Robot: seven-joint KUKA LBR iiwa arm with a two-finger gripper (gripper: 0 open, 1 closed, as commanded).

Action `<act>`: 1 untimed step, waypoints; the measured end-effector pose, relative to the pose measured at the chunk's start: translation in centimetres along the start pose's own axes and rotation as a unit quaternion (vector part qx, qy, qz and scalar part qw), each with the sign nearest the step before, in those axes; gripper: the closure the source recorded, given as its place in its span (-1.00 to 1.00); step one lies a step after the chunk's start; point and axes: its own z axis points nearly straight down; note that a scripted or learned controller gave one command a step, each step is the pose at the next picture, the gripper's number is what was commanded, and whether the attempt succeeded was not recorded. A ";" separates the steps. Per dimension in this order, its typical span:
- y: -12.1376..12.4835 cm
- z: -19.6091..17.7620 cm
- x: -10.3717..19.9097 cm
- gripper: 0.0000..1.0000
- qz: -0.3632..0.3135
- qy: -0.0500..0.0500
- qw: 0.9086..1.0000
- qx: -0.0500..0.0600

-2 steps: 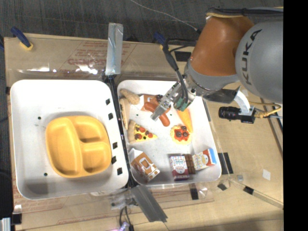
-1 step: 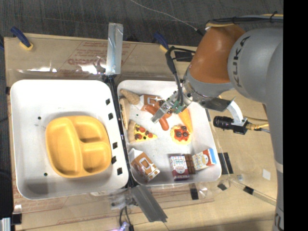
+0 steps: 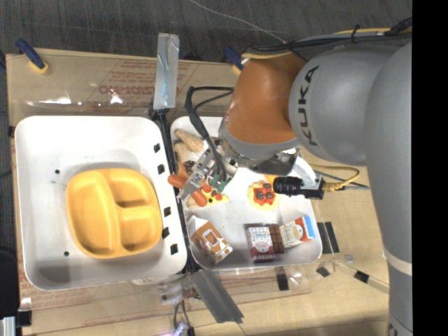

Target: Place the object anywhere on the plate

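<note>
Gripper [image 3: 199, 177] low in right bin [image 3: 308, 247]; grasp state can't be told. Carrot [image 3: 199, 197] just below it; plate [image 3: 112, 211] well left.

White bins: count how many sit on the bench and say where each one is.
2. The left bin holds the yellow plate; the right bin beside it holds small food items, with the arm over it.

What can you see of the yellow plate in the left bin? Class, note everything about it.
The yellow plate is a rounded-square, glossy tray that looks like plastic, split by raised ridges into three compartments. It lies flat, right way up, on the floor of the left white bin, slightly turned. Nothing lies in it, and the gripper is over the other bin.
</note>
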 end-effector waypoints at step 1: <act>1.2 -1.5 -1.9 1.00 0.078 -0.002 0.997 -0.001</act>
